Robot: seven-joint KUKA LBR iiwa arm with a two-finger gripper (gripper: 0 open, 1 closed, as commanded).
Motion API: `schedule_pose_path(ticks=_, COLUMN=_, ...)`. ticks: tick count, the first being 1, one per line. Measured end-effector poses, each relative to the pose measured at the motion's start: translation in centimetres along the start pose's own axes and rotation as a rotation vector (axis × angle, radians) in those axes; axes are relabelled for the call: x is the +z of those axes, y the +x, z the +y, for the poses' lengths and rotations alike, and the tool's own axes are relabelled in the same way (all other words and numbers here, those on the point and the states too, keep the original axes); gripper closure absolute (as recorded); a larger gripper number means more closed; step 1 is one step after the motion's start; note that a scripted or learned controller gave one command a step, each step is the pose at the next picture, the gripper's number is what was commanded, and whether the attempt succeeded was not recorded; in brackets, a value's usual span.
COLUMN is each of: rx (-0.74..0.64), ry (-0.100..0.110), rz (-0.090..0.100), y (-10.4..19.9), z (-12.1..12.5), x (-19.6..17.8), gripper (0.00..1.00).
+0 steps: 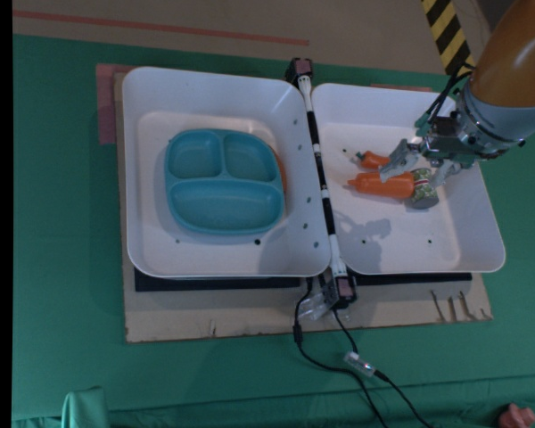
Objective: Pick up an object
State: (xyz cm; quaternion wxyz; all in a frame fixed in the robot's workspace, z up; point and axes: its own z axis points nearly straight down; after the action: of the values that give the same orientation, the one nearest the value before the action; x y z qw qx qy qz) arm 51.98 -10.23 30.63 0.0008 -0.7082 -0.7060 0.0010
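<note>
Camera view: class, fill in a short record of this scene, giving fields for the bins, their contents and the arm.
left bin: holds a teal divided plate, three compartments, lying flat
right bin: holds two orange carrot-like toys, a larger one and a smaller one behind it
other item: a greenish piece at the larger carrot's right end
arm: reaches in from the right, over the right bin
end effector: fingers spread above the carrots, nothing seen between them
surface: cardboard sheet on green cloth

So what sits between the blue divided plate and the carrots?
In the camera view, the bins' two adjoining white walls, topped by a black-and-white striped bar, separate the blue divided plate from the carrots.
</note>
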Motion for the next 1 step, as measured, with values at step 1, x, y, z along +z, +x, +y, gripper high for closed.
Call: schedule_pose_path(ticks=1, rx=0.0, ry=-0.01, rz=-0.003, y=-5.93, z=-1.69, x=11.7, gripper=0.0)
